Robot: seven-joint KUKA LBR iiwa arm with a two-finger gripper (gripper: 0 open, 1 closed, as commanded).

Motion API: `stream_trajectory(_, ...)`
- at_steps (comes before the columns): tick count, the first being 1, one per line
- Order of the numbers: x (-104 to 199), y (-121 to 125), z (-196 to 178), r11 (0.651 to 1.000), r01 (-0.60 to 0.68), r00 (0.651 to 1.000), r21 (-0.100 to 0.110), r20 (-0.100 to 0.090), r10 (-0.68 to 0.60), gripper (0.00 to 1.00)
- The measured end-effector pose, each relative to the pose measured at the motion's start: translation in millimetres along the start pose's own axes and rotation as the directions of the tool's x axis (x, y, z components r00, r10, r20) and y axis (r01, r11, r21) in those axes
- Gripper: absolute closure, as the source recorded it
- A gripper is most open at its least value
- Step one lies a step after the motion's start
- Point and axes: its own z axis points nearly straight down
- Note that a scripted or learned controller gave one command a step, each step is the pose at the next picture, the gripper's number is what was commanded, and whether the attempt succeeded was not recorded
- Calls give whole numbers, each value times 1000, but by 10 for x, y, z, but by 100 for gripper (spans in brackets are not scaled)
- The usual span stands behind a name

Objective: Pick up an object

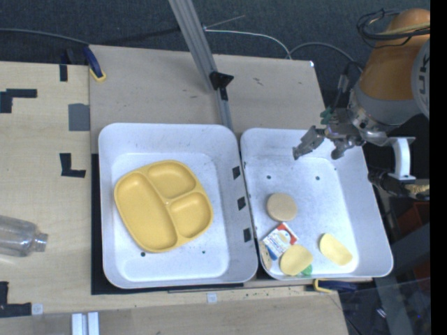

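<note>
The two dark fingers of the gripper are spread apart with nothing between them, hanging over the upper part of the right bin, near its back wall. They belong to a grey arm with an orange band that reaches in from the right side of the view.

Two shallow white bins sit side by side on a pale wooden desk. The left bin holds a yellow divided plate with three compartments, lying flat and turned at a slant, filling much of the bin floor.

The right bin holds four small things, all in its lower half and well apart from the fingers. A round tan disc lies near the middle of the bin. Below it, in the lower left corner, a small red and white packet lies tilted, touching a yellow rounded piece just to its right. A second yellow rounded piece lies farther right, near the lower right corner, apart from the others.

A slanted metal rail crosses the desk above the bins. A clear plastic bottle lies on its side at the far left edge of the desk.
</note>
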Motion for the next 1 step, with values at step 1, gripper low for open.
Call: stream_trajectory(1,-665,197,747,1000,-6,1000,5,4,6,0)
